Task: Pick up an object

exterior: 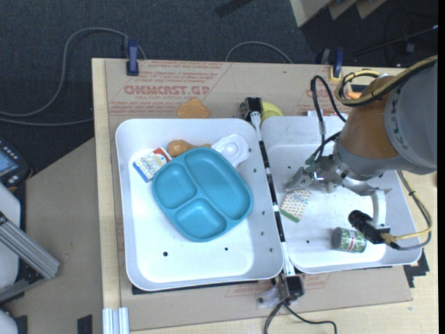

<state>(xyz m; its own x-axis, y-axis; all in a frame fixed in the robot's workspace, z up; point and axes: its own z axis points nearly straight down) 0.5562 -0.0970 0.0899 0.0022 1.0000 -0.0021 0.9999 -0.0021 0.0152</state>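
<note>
Two white bins are sitting side by side on the tabletop [104, 186], with the claw [306, 177] reaching into the right one.

The arm [389, 127] is leaning in from the right, bringing the claw low over the right bin [334, 256], just beside and far of a small patterned packet [295, 204] lying near the bin's left wall; judging by that, the packet is the likely target. It is looking flat, pale with a speckled print and a greenish edge. Nothing is showing between the fingers, and how wide the claw is standing I cannot tell. A small green-labelled bottle [349, 240] is lying near the bin's near edge. The left bin [139, 256] is holding a blue divided tray [201, 193].
</note>
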